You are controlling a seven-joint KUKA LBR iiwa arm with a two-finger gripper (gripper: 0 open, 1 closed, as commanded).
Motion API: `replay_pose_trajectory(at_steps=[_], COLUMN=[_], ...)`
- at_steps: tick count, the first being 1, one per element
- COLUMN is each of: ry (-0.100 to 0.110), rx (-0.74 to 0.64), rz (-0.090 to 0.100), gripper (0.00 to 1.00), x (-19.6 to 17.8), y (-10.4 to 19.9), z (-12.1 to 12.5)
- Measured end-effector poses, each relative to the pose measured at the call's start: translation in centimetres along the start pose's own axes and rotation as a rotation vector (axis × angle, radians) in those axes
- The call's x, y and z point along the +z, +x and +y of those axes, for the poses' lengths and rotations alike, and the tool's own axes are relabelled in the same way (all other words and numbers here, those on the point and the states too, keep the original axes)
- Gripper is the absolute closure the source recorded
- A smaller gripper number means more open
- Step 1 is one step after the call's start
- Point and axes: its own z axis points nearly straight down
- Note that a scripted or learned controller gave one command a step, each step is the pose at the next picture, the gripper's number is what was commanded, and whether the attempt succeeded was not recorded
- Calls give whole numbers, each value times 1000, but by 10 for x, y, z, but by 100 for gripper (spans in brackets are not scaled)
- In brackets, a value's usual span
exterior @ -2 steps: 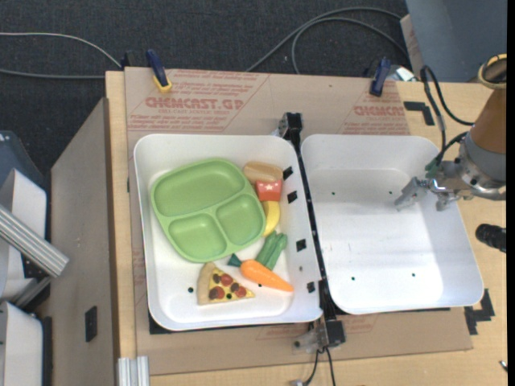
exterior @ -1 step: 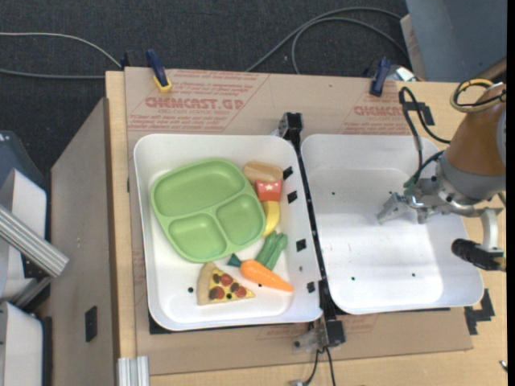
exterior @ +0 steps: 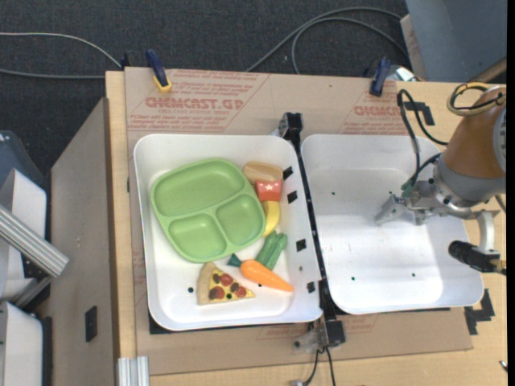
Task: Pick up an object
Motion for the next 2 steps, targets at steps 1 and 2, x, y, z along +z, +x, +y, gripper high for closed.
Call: replay_pose_trajectory(at_steps=[1, 2], ry=[-3, -11], rx=[-1, -1], rz=[0, -4], gripper=[100, 100], x=[-12, -65], y=[0, 1], z=[1, 13])
